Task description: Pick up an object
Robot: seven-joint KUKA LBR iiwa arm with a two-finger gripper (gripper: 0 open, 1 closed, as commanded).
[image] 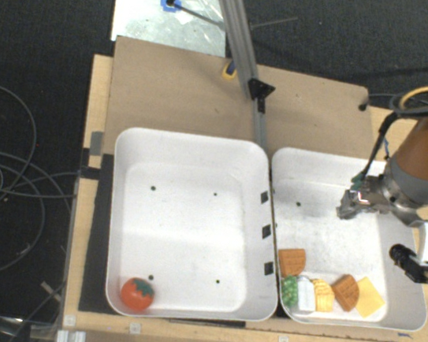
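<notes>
A cluster of small toy foods lies along the near edge of the right white bin (339,185): an orange-brown toast slice (291,261), a green leafy piece (289,290), a white block (305,295), a yellow corn-like piece (323,295), a brown biscuit-shaped piece (346,291) and a yellow cheese wedge (370,297). All sit below and well apart from the gripper (350,206), which hangs over bare bin floor; whether it is spread or closed cannot be told. A red tomato (136,294) rests far to its left, in the left white bin (192,155). Nothing appears picked up yet; approach, grasp and lift seem left to do.
</notes>
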